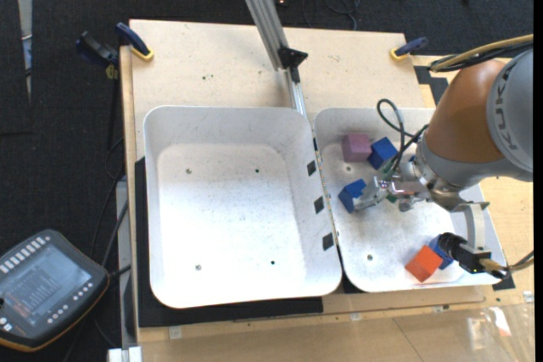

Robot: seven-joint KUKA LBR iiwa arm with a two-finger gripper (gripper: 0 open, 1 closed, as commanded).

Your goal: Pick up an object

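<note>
While a small blue block [352, 196] lies near the middle of the right bin [373, 267], we see the gripper [370, 199] touching it at its three o'clock side; whether the pincer is spread or pinching the block, we cannot tell. At about one o'clock from that block sit a pink block [356, 147] and another blue block [383, 153], touching each other. At five o'clock, well apart, rests an orange block [422, 264]. At nine o'clock lies the left bin [161, 131].

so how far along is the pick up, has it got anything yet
Done: the arm has reached into the right bin, its end effector low beside a blue block. In hand: nothing visibly gripped. Left: closing on a block and lifting it out.
</note>
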